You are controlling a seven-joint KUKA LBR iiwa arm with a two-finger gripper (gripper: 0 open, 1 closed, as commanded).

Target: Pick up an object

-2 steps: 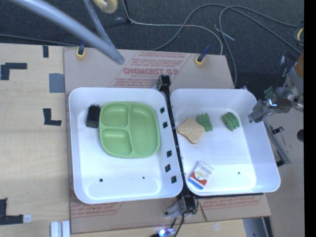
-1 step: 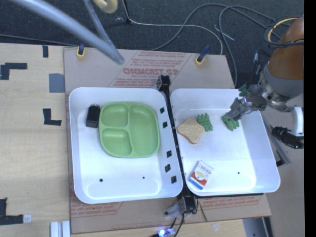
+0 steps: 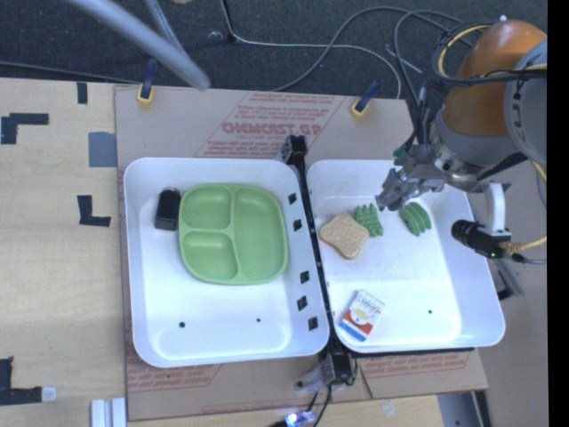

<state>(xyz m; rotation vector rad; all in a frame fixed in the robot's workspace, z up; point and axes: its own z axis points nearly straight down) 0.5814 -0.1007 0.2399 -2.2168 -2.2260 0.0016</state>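
Closest to the lens, a small carton (image 3: 362, 316) with red, white and blue print lies tilted near the front wall of the right bin (image 3: 462, 314). Behind it, toward the bin's middle, a slice of toast (image 3: 344, 236) rests flat, with a dark green ridged toy vegetable (image 3: 369, 220) touching its far right corner. A lighter green pod-shaped piece (image 3: 415, 218) lies just beside that, to the right.

Over these two green pieces hangs the gripper (image 3: 391, 198) of the grey arm (image 3: 484, 78), whose orange band sits above the wrist as it reaches in from the right. Its tip is low between the two green pieces, near both; whether the fingers stand apart or together cannot be told from this angle, and nothing is seen between them.

Across the black divider (image 3: 307, 247), the left bin (image 3: 156, 318) holds a light green compartment plate (image 3: 233, 234), lying flat at the centre. A small black block (image 3: 167, 209) sits against the plate's left edge.

Both bins rest on a brown cardboard sheet (image 3: 258, 118) clipped to the wooden bench (image 3: 53, 283).
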